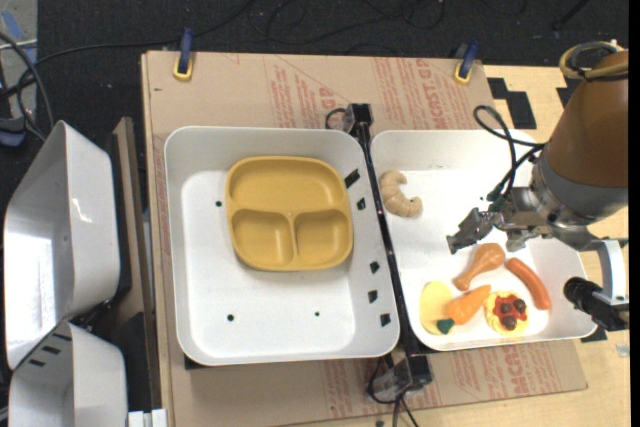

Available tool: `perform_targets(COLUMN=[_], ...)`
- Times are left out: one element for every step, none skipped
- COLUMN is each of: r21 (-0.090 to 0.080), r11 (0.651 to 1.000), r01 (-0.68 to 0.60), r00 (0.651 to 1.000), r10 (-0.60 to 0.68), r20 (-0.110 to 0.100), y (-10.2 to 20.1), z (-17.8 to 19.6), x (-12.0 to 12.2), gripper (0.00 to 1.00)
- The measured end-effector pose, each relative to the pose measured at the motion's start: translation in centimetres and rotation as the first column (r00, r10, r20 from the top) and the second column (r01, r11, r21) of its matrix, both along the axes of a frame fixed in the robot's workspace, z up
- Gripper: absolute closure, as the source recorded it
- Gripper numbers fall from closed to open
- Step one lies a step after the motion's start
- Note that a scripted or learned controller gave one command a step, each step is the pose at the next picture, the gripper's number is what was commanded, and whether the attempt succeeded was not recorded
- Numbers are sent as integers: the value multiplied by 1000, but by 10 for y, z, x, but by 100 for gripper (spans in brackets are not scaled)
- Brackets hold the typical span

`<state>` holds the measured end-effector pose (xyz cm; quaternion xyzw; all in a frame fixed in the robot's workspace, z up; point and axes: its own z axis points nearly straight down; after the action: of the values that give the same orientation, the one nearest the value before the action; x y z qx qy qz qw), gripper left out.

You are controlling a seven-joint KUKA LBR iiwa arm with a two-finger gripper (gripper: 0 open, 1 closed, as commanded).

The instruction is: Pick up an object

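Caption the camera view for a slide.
Gripper hovers above toy foods in the right bin; a yellow divided plate sits in the left bin.

Bins (200,215): white plastic, smooth, slight gloss. Divided tray (290,213): yellow plastic, matt. Desk (300,85): brown cardboard w/ red print, matt.

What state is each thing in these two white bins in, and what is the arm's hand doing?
Yellow divided plate: upright in the left bin, compartments bare.
Croissant: lying alone in the right bin.
Drumstick: lying just below the gripper.
Sausage: lying flat.
Carrot: lying flat.
Gripper: low over the right bin, holding nothing visible.
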<state>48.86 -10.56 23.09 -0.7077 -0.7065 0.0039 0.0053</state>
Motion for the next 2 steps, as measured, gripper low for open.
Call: perform_targets(r21=[-2, -1], r11=[1000, 1000], r01=[-3, 0], r00=[1000, 1000], r10=[3, 0], r20=[12, 7], y=[0, 3], z=[6, -58], x=[2, 0], gripper=[0, 0])
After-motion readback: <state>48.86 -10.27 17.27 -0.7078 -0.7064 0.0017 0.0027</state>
